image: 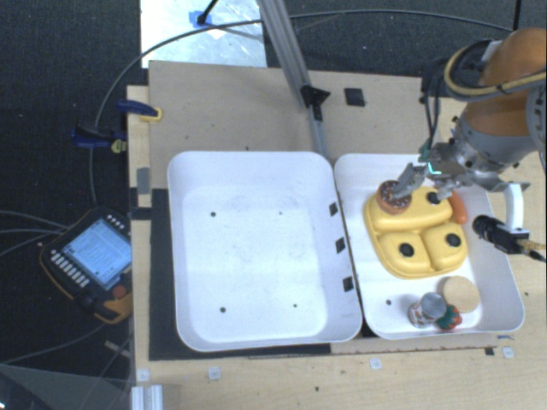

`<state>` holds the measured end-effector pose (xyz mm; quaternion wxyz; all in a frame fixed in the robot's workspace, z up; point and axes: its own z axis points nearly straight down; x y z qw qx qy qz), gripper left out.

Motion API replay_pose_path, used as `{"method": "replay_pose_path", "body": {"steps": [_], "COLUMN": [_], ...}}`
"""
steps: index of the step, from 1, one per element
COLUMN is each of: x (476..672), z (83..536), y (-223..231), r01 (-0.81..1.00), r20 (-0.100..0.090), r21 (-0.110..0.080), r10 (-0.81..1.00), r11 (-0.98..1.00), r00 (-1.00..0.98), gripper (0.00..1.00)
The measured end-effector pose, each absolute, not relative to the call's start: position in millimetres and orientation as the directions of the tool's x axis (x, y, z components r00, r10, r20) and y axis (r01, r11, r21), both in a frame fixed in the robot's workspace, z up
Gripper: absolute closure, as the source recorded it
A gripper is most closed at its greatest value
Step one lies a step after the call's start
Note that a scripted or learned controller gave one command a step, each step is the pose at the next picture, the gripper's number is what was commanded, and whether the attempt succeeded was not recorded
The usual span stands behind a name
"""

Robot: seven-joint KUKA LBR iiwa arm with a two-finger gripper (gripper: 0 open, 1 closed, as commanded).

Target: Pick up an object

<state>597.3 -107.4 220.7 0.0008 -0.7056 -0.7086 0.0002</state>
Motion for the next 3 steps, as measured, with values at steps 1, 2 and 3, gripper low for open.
{"method": "replay_pose_path", "body": {"steps": [1,2,3], "x": [598.0,603.1,607.4], "z": [222.0,161.5,107.6], "y": [-107.4,-110.9,-115.7], "r01": [1.0,1.0,1.0], "r20": [0.001,0.0,0.0], "r21": [0.002,-0.002,0.009], "r10": [1.0,1.0,1.0], "r11": [0.005,0.002,0.002], "r00": [-0.005,-0.002,-0.002], "gripper": [0.0,0.0,0.0]}}
